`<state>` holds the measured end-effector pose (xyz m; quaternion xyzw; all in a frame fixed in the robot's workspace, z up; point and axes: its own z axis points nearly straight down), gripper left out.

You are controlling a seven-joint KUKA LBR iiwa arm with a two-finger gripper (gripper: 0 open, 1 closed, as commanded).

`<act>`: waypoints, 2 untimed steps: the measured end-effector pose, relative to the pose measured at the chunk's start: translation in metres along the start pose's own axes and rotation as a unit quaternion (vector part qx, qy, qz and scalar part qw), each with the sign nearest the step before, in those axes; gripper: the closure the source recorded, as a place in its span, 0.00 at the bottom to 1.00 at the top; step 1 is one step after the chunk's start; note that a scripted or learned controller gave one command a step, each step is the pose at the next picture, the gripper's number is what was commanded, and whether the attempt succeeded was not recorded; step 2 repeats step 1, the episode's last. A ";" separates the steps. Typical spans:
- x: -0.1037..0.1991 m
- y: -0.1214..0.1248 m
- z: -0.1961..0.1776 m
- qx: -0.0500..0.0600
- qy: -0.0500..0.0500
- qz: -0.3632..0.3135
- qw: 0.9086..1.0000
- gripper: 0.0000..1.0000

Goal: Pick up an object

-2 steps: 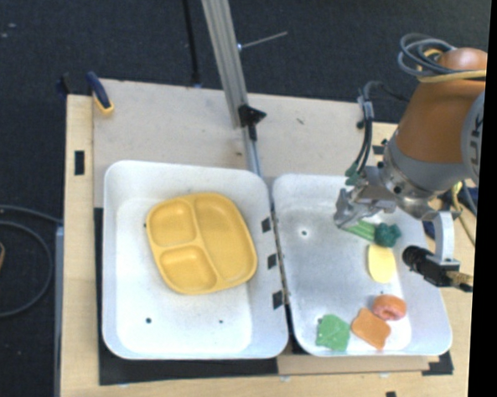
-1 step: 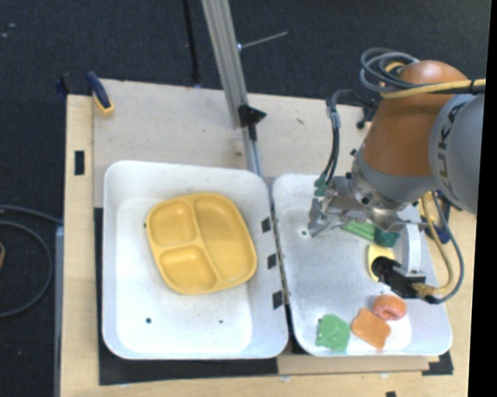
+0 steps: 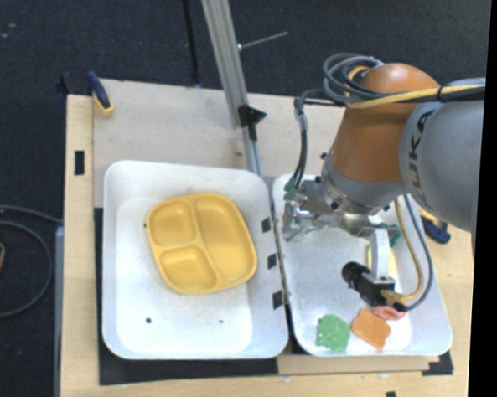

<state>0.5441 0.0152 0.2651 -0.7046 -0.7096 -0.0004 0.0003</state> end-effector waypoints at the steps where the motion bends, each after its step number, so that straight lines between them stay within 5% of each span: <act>1: 0.055 -0.010 0.022 0.001 0.000 0.000 1.000 1.00; 2: 0.055 -0.010 0.022 0.001 0.000 0.000 1.000 1.00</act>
